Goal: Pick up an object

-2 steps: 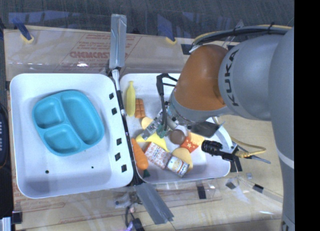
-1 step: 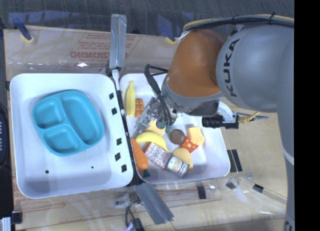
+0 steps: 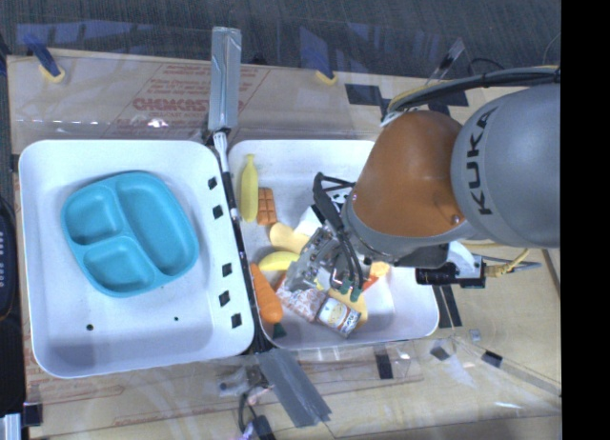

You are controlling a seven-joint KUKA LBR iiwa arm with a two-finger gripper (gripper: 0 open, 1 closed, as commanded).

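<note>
here the gripper (image 3: 322, 271) hangs low in the right bin (image 3: 410, 319), amid toy food near the bin's front wall. whether it is apart or closed, i cannot tell. a carrot (image 3: 267, 293) lies just left of it, long axis running front to back along the divider (image 3: 232, 238), beside a yellow piece (image 3: 276, 261).

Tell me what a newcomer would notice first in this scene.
The big grey and orange arm dominates, reaching over the right bin with its gripper low among a pile of toy food, near a carrot and a banana. Next comes the bright blue divided plate, lying alone in the left bin.
</note>
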